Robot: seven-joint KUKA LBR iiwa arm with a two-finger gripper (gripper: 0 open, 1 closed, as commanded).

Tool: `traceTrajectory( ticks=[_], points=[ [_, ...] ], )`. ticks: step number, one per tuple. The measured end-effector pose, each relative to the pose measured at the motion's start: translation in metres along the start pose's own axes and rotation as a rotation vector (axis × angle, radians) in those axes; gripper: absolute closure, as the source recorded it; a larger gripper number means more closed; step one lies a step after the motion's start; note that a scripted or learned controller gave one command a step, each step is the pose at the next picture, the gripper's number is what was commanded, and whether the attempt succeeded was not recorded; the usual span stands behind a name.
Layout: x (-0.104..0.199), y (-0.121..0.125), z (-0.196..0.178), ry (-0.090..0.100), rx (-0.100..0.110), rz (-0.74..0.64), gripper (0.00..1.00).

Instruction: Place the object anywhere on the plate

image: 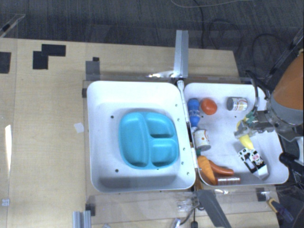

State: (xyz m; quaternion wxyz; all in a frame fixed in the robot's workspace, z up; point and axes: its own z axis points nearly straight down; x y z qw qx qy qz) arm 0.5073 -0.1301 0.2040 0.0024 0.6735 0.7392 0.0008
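At the right bin's (273,175) near edge lie a carrot (214,167) and a marker (229,179). Beside the right edge, the gripper (247,127) clenches a yellow banana (245,140), above a black-and-white carton (252,161). The blue plate (148,139) sits mid left bin (102,141). Farther back lie a can (236,103) and an orange ball (208,106).

Two white bins side by side on desk (42,141): left bin (102,127), right bin (223,91). In right bin: blue bottle (193,110) against the left wall, orange ball (208,107) just beside it, tin can (236,103) near the top, small can (201,139), carrot (207,169) and orange-brown tube (223,168) at the bottom, cow-pattern carton (252,160). Black cable (223,1) on dark floor.
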Motion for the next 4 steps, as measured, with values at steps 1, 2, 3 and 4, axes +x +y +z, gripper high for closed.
traceTrajectory(
  ticks=[1, 2, 3, 4],
  points=[
    [0.077, 0.036, -0.001, 0.001, 0.001, -0.049, 1.0],
    [0.151, 0.048, -0.029, 0.002, 0.0, -0.227, 1.0],
    [0.211, 0.098, 0.004, 0.002, 0.002, -0.3, 1.0],
    [0.211, 0.098, 0.004, 0.002, 0.001, -0.3, 0.0]
  ],
)
